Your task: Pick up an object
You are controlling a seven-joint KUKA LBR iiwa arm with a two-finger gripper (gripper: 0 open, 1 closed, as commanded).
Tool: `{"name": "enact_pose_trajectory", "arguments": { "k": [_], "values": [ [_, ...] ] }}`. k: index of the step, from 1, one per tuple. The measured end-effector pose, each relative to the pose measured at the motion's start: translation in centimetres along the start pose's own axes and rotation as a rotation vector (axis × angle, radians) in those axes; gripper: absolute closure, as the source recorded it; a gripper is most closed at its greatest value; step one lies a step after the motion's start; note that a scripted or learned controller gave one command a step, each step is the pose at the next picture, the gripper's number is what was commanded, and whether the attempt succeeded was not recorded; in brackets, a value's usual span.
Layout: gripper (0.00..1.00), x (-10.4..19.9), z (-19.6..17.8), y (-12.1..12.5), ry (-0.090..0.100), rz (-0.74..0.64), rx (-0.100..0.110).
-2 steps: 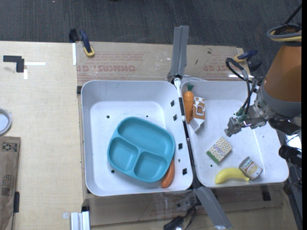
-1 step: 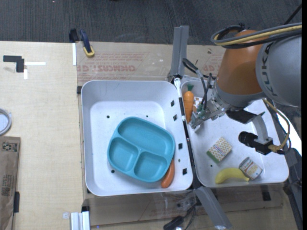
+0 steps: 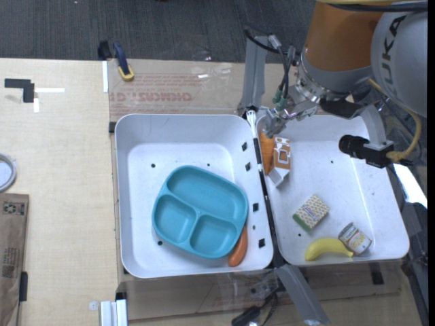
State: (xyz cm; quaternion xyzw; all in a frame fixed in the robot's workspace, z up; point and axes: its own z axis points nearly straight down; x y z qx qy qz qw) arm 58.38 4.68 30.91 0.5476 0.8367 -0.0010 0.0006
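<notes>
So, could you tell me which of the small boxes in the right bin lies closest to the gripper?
The white and orange carton by the divider, right below the gripper. The patterned box and small packet lie farther off, near the banana.

Single fixed camera, mounted above the desk [image 3: 54, 175], looking down at a slant. Far edge of the desk and dark floor [image 3: 170, 19] sit at the top of the frame; near edge at the bottom. Both white bins in frame: left bin [image 3: 129, 202] roughly centred, right bin [image 3: 380, 216] toward the right side. Arm [image 3: 353, 26] enters from upper right, close to the lens, large and cropped. Mid-range view; no second view to compare.
</notes>
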Motion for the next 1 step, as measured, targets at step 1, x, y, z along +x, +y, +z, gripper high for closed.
{"name": "enact_pose_trajectory", "arguments": {
  "k": [1],
  "values": [
    [1.0, 4.0, 4.23, -2.85, 0.001, 0.046, 0.003]
  ]
}}
